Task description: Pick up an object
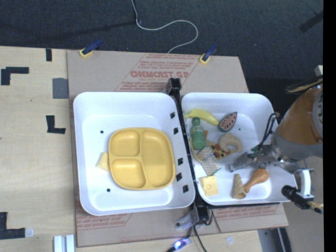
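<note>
In the right-hand bin (262,105), seen from the camera view above the table (31,140), a crowd of toy foods sits close together: a banana (202,116), a green bottle (198,134), a watermelon slice (227,122), a shrimp-like piece (229,142), a cheese wedge (209,185), an ice-cream cone (239,186) and a drumstick (256,177). The left bin (86,140) holds a yellow divided plate (142,158).

The risk appears to lie in that crowding. The drumstick and cone lie just beside each other, so closing on one could nudge the other away or catch both badly, and the rounded drumstick may well slip out.

The gripper (242,161) reaches in low from the right, hanging over the bin floor just above the drumstick. How far apart it stands cannot be told at this angle, and nothing is visibly held.
</note>
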`<state>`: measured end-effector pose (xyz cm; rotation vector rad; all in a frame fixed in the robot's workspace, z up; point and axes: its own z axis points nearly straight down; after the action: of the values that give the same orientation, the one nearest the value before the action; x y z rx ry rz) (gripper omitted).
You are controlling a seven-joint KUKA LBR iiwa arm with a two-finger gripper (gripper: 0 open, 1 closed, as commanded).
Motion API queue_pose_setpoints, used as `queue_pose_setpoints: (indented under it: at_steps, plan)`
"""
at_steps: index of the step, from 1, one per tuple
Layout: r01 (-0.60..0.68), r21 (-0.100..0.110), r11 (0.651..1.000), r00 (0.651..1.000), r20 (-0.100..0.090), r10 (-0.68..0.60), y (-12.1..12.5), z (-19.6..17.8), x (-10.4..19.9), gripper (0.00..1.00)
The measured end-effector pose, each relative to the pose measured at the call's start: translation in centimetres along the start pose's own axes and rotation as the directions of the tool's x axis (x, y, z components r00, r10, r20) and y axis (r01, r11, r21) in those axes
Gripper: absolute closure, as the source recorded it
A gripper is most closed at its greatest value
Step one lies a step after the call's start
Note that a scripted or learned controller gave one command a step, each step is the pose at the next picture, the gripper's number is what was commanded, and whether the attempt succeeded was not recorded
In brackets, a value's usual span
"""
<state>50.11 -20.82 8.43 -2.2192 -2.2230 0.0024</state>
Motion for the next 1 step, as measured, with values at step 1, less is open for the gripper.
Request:
queue_pose_setpoints:
  at_steps: [1]
  plan:
    - [0.000, -0.002, 1.000, 1.000, 0.002, 0.000, 0.05, -1.11, -0.03, 1.00]
